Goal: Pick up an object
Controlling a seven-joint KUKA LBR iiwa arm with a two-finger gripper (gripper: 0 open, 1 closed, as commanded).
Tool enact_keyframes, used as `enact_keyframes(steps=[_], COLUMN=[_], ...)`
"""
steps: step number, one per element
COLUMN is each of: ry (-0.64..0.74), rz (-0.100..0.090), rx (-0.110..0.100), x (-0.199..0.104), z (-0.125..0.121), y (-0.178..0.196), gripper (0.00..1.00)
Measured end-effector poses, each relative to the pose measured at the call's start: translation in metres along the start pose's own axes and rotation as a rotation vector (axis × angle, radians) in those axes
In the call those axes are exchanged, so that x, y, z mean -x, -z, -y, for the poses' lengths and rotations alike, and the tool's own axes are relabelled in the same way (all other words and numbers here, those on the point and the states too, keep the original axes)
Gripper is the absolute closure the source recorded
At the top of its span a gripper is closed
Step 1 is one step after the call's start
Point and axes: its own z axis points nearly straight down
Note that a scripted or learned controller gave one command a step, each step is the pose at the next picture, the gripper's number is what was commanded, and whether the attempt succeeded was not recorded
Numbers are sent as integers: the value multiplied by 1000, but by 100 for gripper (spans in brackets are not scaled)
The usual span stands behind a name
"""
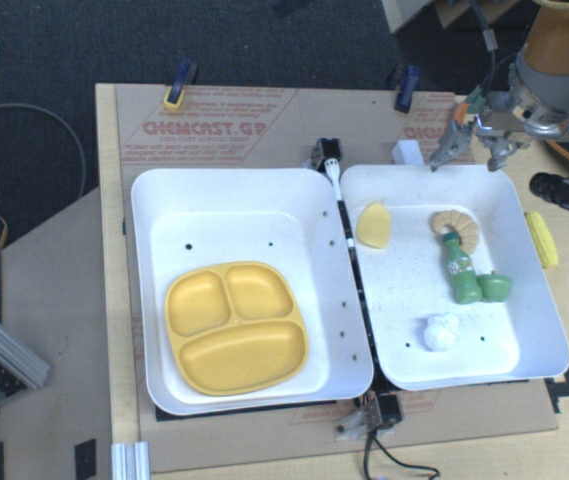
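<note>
Small green bottle [460, 269], lying flat

Yellow tray [234, 326] in white L bin [154, 268]; green bottle [460, 266], white ball [440, 333] in white R bin [534, 308].

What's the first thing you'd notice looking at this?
Probably the big yellow tray with three sections, lying in the left bin. Next, the green bottle in the right bin, between a yellow piece and a small white lump. The gripper hangs open above that bin's far edge.
</note>
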Motion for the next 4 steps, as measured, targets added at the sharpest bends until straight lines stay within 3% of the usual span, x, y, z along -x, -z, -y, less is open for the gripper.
enact_keyframes(steps=[1,2,3,4], ry=[-3,-4,-2,6], rz=[-3,-2,1,0], rx=[-9,-7,2,7], x=[11,13,13,-57], z=[60,133,129,142], y=[-160,-153,-143,-48], gripper=[0,0,100,100])
